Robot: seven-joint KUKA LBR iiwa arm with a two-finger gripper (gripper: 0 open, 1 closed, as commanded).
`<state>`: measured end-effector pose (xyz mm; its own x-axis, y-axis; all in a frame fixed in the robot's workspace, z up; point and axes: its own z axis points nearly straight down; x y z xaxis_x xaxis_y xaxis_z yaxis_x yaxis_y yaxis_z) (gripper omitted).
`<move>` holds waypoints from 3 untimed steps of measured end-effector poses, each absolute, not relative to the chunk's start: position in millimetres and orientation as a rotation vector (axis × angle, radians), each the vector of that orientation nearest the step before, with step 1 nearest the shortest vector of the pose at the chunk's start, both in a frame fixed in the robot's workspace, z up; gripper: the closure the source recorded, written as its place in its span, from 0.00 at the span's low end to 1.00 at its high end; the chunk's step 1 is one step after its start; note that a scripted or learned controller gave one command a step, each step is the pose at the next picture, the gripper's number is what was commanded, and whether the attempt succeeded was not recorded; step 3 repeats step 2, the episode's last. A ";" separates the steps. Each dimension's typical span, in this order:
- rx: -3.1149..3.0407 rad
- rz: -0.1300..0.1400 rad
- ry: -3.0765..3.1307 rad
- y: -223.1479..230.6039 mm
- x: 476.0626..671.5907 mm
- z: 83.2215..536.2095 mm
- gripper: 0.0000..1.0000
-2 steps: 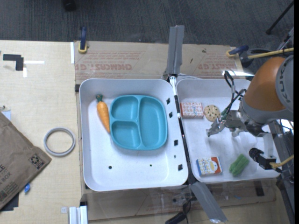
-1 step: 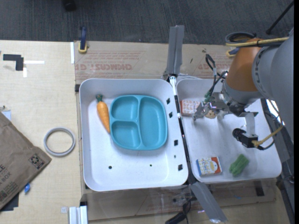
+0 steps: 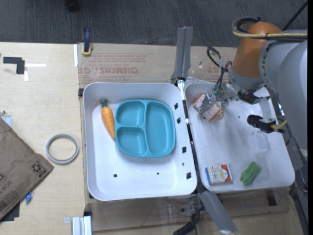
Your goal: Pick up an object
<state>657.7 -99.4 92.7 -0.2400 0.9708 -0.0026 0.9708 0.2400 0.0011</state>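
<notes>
Tool (image 3: 215, 99) is down in the back-left corner of your right bin (image 3: 244, 146), right on top of a small crumpled red-and-white packet (image 3: 208, 109). Can't tell how it stands from this angle, too cluttered. Same bin's got a little carton (image 3: 218, 174) and a green thing (image 3: 250, 172) near the front. Left bin (image 3: 98, 170) has the blue divided tray (image 3: 145, 128) with a carrot (image 3: 107, 120) just beside it

Robotics lab test bench: plywood top (image 3: 39, 97) with tape marks, roll of tape (image 3: 62, 148) at 9 o'clock, two white bins (image 3: 93, 146) clamped side by side, grey KUKA arm (image 3: 274, 53) at 2 o'clock (orange band), toy props inside, dark carpet (image 3: 146, 9) at 12 o'clock
</notes>
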 end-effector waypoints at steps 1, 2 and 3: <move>1.927 0.002 2.469 -99.7 659.6 104.2 1.00; 1.967 -0.002 2.448 -67.6 608.8 226.6 1.00; 1.967 -0.002 2.448 -67.6 608.8 226.6 1.00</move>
